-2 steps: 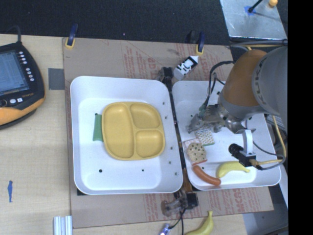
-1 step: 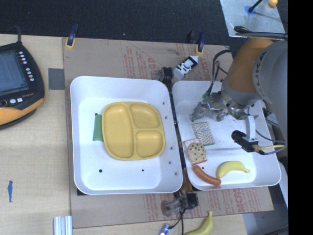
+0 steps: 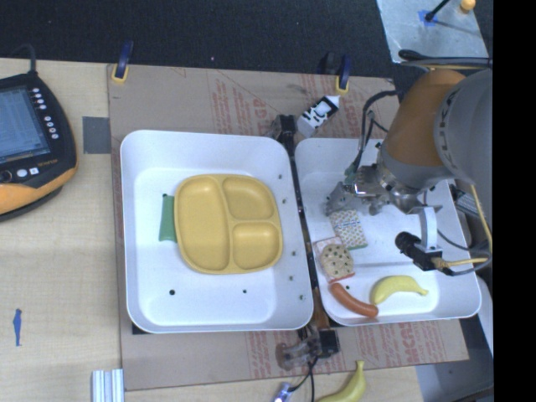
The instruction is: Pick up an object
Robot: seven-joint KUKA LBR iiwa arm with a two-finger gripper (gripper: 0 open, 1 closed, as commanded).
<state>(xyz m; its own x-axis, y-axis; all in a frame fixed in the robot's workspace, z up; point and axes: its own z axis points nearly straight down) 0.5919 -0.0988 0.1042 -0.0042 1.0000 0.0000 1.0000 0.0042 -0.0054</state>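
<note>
Hovering gripper (image 3: 346, 193) above patterned cracker (image 3: 348, 228)

tray (image 3: 228, 223) in left bin (image 3: 142, 224), banana (image 3: 397, 288) in right bin (image 3: 314, 174)

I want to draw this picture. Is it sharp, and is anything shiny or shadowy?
In the camera view, the yellow tray and banana look a bit soft and grainy; the left bin is bright white with gentle shading along its walls; the arm casts a soft shadow into the right bin; the gripper looks slightly blurred.
</note>
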